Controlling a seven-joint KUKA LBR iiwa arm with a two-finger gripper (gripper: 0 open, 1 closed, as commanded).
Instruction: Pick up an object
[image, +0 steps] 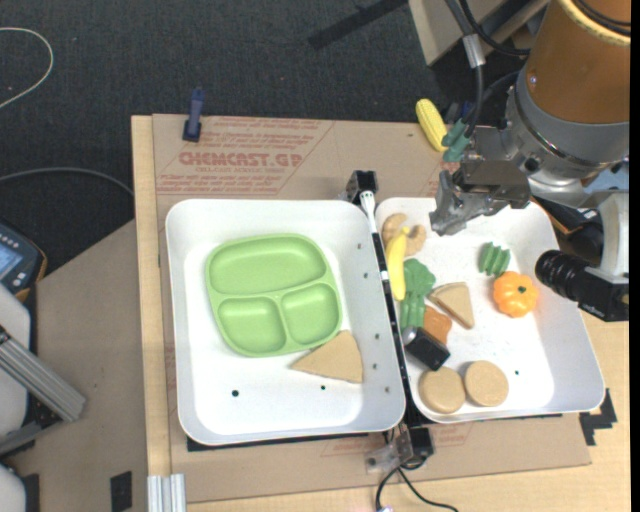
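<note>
I have the tool hanging over the far end of the right bin, its tip low near the bin's back wall, and I cannot tell how it is set or whether anything is in it. Just beside it, toward the divider, lie a tan piece and a yellow banana, the nearest candidates for a pick as I judge it. A little farther on the near side sit green leaves, a tan wedge, an orange block and a black block. A green ridged piece and an orange pumpkin lie off to the arm's side. Two tan discs rest farthest along that bin. The toys crowd one bin, so I read it as the source. Well apart, across the divider, the left bin holds a green divided tray and another tan wedge, likely the drop side.
</note>
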